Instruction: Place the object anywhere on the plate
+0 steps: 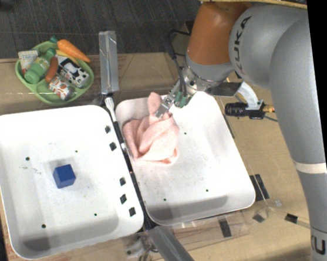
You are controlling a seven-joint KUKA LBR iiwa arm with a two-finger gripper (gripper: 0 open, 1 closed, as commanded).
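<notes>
A crumpled pink cloth (152,137) lies in the left half of the right white bin (216,173). One corner of it is pulled up into a peak at my gripper (167,106), whose fingers are shut on that corner near the bin's back edge. The rest of the cloth hangs down and rests on the bin floor. A small blue cube (64,175) sits alone on the floor of the left white bin (15,174). A green plate (28,84) stands beyond the left bin at the back left, apart from the gripper.
The green plate is piled with toy food, including an orange carrot (70,48) and small cartons. A grey metal bar (107,60) stands upright between the bins at the back. My arm's large grey body covers the right side.
</notes>
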